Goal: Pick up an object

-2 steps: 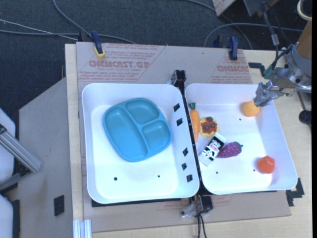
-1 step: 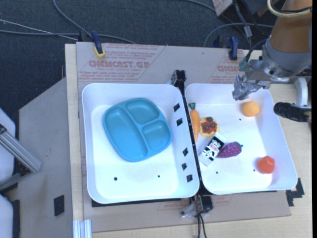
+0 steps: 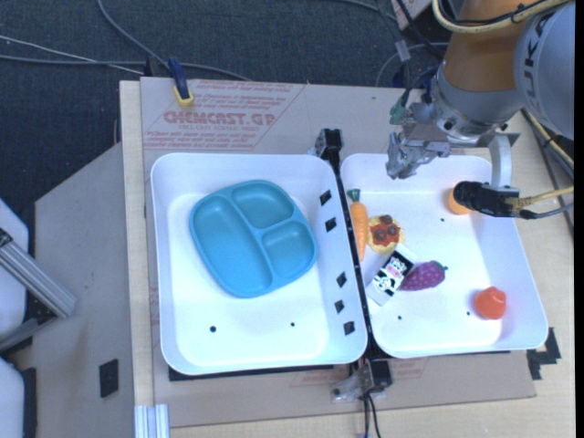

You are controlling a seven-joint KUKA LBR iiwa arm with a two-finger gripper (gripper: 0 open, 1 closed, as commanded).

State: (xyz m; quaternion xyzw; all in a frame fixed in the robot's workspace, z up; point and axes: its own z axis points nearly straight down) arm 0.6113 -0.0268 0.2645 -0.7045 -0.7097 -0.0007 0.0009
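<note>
While arm (image 3: 493,57) angles downward, end effector (image 3: 405,164) over right bin's (image 3: 438,322) far edge

My grey and orange arm (image 3: 511,44) runs off the top and right edges; a round orange toy (image 3: 453,200) sits half hidden; print on the small black-and-white packet (image 3: 391,275) is too small to read.

Centre frame, before you: the left bin (image 3: 160,245) and right bin (image 3: 456,240), smooth white plastic with a faint gloss, sit on matt brown cardboard (image 3: 228,108). Your blue plate (image 3: 251,235) looks like satin-smooth plastic; the carrot (image 3: 359,229) and purple grapes (image 3: 422,275), right of centre, show a plastic sheen. Upper right, the gripper (image 3: 406,164) is dull grey metal.
</note>
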